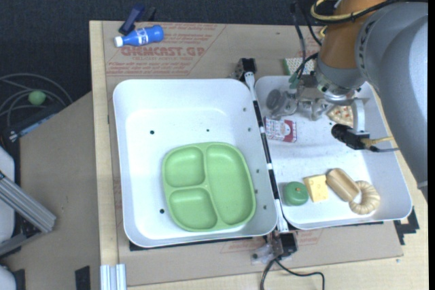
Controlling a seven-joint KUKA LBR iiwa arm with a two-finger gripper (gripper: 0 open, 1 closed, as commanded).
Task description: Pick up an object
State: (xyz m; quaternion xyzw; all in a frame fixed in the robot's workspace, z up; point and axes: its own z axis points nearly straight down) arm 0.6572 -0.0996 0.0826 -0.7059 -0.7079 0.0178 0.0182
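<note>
Red-and-white packet (281,130): in right bin (314,157), against its 9 o'clock wall, lying flat, long axis roughly 9–3. Its print is too small to read. Tool (300,106) sits near it at 1 o'clock, apart; spread or closed, can't tell. Along the bin's 6 o'clock edge: green round piece (295,193), yellow block (315,188), tan roll (340,183), ring pastry (364,200). Left bin (149,112) holds a green three-compartment plate (207,185). Worktop (217,51) at 11 o'clock: blue bottle (140,36), red lettering (163,49) not cleanly legible.

Fixed overhead camera, slanted down onto bench (100,159), mid-distance.
</note>
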